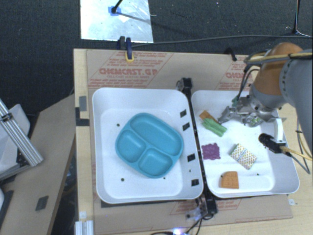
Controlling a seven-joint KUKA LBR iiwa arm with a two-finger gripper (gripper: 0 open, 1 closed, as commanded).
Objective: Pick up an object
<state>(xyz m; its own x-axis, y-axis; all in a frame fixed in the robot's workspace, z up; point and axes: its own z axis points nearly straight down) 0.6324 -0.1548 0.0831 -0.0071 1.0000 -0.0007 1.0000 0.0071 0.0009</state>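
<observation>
Over the right bin: my gripper (230,112) hangs low at the far side, fingers spread and clasping nothing, tips just beside the green piece.
Step in hand: closing in on a pick; judged from the pose, the green piece (214,127) is the nearest candidate.
Where the target lies: flat on the right bin (286,177) floor, near the divider wall, touching or almost touching the orange strip (207,115) behind it.
How to do it well: I would straddle the green piece across its narrow width, set the tips down to the floor on either side, and keep clear of the orange strip so it is not dragged in.
Risk: crowding against the divider; a skewed approach may pinch two things or push the piece away.
Count, right bin: one green piece; one orange strip; one purple lump (211,151); one patterned block (243,156); one orange cracker-like square (229,179).
Count, left bin (105,180): one blue divided plate (149,144), three compartments.
Bins: two.
</observation>
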